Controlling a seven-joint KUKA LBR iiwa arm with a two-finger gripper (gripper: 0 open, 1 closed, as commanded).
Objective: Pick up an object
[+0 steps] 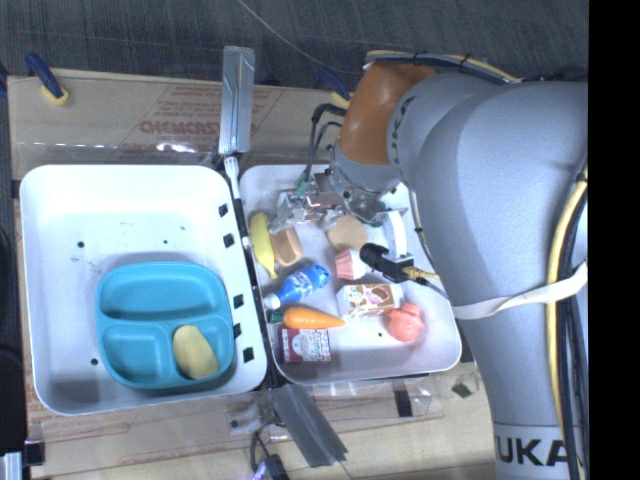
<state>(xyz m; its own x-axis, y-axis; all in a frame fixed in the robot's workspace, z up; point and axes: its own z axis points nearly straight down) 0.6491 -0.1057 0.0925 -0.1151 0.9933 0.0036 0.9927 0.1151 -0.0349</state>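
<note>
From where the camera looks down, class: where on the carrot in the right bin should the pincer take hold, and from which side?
Probably across the carrot's thick middle, descending from above. It lies flat, pointing left-right, tapering at its right end, so fingers closing across its width fit best. The blue bottle above and red packet below sit close, leaving little room.

Arm [500, 218]: broad, smooth grey casing of rounded segments. Orange band [372, 118] rings the narrowing end above the wrist. White letters "UKA" [535, 453] show on the grey base at lower right. Yellow cable [560, 228] runs down the casing's right side; a white strap [520, 298] crosses it. Thin dark cables [325, 118] loop beside the band. Metallic gripper [315, 203] of small silver parts
</note>
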